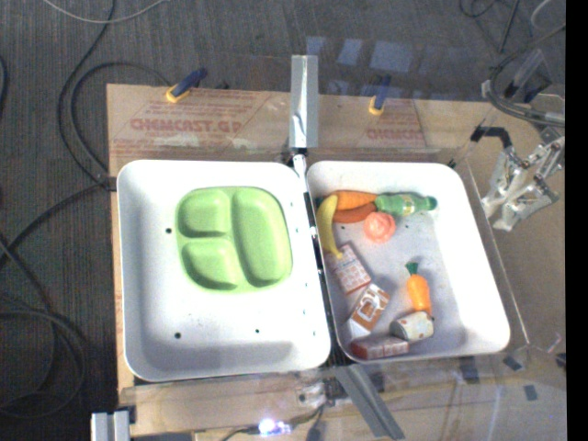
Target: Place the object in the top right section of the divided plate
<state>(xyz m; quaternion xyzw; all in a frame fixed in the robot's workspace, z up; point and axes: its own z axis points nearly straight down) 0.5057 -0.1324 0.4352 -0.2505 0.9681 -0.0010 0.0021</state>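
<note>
You are looking at a desk [129,108] carrying two shallow white bins side by side. Left bin [147,338]: it is holding a green divided plate [235,238], lying flat with nothing in its sections; the top right section [260,232] reads as the long compartment on the side toward the other bin. Right bin [478,310]: it is holding the loose stock, namely a banana [325,225] lying along the inner wall, a carrot [354,201] touching a green bottle [404,204], a pink round toy [378,227] just below them, a second small carrot [418,292], a flat printed card [350,270], a small carton [368,307] and a red-and-white box [379,347] near the front wall. The task does not say which item is meant, so the object is still lying somewhere among these, well apart from the plate. The gripper [519,186] is hanging off to the right of the right bin, above the desk edge and clear of every item; it is touching nothing and carrying nothing, and you cannot tell how far the jaws are parted at this size. Step in hand, as a judgement: the pick is not yet begun. The next move is calling for travel over the right bin, a descent onto one well-separated item, then a carry across the divider to the plate.
</note>
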